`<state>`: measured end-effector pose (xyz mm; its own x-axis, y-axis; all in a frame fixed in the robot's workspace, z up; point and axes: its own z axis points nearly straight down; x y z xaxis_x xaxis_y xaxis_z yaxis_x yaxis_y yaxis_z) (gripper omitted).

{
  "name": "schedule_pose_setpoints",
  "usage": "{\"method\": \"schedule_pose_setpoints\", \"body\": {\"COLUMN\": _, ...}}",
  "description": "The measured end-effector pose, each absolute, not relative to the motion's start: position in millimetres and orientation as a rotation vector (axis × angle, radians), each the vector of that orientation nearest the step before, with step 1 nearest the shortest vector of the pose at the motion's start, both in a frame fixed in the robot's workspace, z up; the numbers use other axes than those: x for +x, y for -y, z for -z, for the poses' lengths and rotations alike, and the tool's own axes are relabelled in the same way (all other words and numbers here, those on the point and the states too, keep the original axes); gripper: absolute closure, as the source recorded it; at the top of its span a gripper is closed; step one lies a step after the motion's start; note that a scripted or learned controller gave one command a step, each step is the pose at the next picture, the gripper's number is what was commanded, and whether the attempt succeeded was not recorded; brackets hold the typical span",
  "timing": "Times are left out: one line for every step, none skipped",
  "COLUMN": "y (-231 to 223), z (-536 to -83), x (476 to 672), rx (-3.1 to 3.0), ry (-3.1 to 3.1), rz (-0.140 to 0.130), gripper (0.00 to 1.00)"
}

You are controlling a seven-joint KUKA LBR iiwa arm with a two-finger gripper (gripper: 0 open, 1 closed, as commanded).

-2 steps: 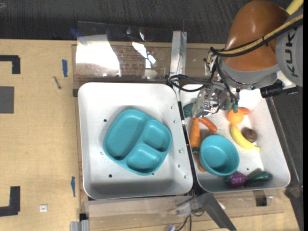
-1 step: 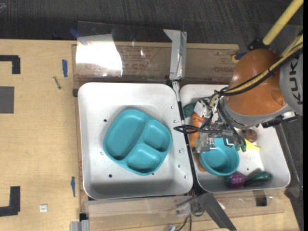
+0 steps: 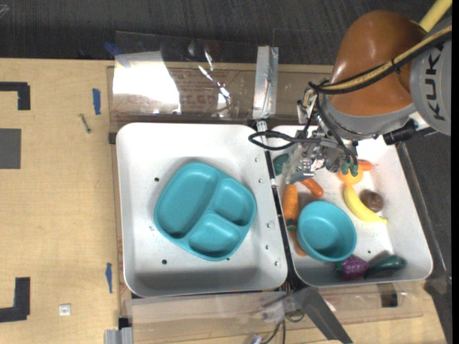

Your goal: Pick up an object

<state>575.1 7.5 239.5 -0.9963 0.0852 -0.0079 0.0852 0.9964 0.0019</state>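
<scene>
My gripper (image 3: 310, 165) hangs low over the back left part of the right bin (image 3: 412, 224), under the orange band of the arm. Its fingers are hidden by the wrist and cables. Just below it lie an orange carrot (image 3: 290, 203) and a smaller orange piece (image 3: 313, 187). A teal bowl (image 3: 326, 230) sits in front of them. A yellow banana (image 3: 362, 205) with a brown tip lies to the right, and a purple item (image 3: 353, 267) and a dark green one (image 3: 386, 263) rest near the bin's front edge.
The left bin (image 3: 136, 192) holds a teal divided plate (image 3: 206, 210). A clear plastic sheet (image 3: 186, 84) and a metal bar (image 3: 265, 84) stand behind the bins. The wooden bench (image 3: 50, 192) extends to the left.
</scene>
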Motion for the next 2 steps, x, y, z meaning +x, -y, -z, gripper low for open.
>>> {"method": "schedule_pose_setpoints", "body": {"y": -17.2, "z": -246.0, "x": 662.4, "rx": 0.009, "ry": -3.136, "rz": -0.002, "gripper": 1.0}}
{"method": "schedule_pose_setpoints", "body": {"y": -17.1, "z": -246.5, "x": 662.5, "rx": 0.01, "ry": -3.135, "rz": -0.002, "gripper": 0.0}}
